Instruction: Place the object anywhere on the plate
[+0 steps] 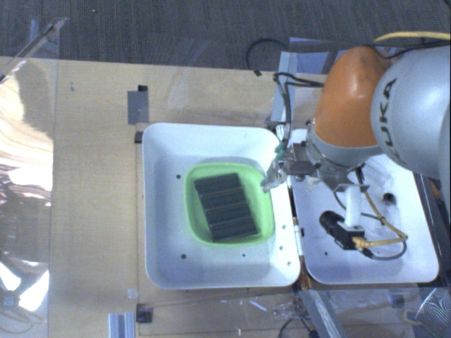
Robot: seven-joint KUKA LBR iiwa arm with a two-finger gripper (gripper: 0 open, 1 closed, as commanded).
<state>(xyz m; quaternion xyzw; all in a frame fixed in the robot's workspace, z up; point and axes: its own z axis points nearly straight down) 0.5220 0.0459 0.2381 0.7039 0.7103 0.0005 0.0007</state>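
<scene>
Honestly, the ribbed black block (225,207) on the green plate (192,197) looked stiff and light, best pinched across its width; couldn't tell whether the gripper (272,181) was spread.

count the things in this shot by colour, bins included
white: 2, the left bin and the right bin
green: 1, the plate in the left bin
dark grey: 1, the ridged block lying on the plate
total: 4
</scene>
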